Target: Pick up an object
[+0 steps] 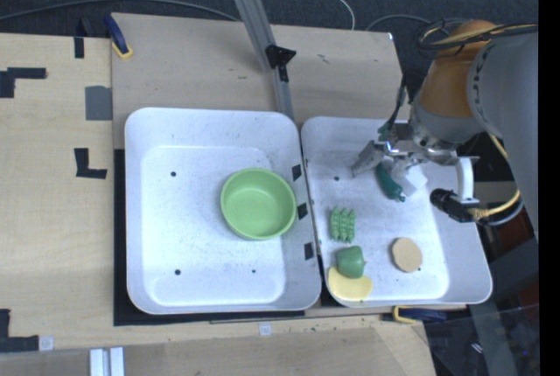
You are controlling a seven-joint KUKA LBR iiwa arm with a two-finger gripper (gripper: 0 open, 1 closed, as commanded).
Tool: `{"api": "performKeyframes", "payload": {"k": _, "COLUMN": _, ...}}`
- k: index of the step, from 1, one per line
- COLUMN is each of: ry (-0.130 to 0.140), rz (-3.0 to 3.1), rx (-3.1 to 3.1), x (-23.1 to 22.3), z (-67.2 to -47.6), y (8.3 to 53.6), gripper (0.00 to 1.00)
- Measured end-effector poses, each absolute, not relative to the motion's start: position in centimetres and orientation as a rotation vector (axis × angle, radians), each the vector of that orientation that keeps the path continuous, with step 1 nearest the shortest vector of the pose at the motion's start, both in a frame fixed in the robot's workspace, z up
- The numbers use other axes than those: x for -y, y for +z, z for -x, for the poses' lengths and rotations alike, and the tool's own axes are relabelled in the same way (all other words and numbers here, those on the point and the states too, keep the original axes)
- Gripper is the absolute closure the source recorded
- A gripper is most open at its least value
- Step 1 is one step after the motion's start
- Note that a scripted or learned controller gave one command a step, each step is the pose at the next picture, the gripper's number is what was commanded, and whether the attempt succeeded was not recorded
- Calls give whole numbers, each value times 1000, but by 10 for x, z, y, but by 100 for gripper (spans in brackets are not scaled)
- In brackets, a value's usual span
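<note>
While the wooden bench (52, 217) fills the left of the frame with its black tape marks, a blue and yellow clamp (117, 35) sits at the upper left, at the corner of the paler board under the bins. The left bin (149, 138) occupies the middle of the frame and holds a light green bowl (257, 204), upright, toward its right side. A grey pole (249, 7) slants down from the top of the frame and ends at the upper edge where the two bins meet.

Right of the seam lies the right bin (464, 269). A small green ridged block (342, 225) rests in its left half, near the middle. Just below it a darker green rounded piece (350, 261) touches a yellow piece (349, 285) that lies against the bin's lower rim. Further right, a round tan disc (406, 254) lies flat, apart from the others.

In the upper part of the right bin the gripper (385, 163) hangs low over the floor, its fingers spread apart; one grey finger (365, 159) points toward the lower left. A teal object (388, 183) with a white end sits just below and right of the fingers; whether they pinch it cannot be told from this angle. The grey arm (507, 94) with its orange band (448, 86) enters from the right edge of the frame, with a black cable (455, 206) looping beneath the wrist.
</note>
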State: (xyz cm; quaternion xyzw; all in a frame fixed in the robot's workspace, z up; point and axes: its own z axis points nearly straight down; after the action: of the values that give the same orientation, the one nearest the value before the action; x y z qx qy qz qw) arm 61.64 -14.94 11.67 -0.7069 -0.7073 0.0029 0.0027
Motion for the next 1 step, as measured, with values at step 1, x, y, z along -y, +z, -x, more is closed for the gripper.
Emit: {"api": "performKeyframes", "payload": {"k": 1, "ry": 4, "rz": 2218, "rx": 2223, "x": 149, "z": -618, "y": 130, "gripper": 100}}
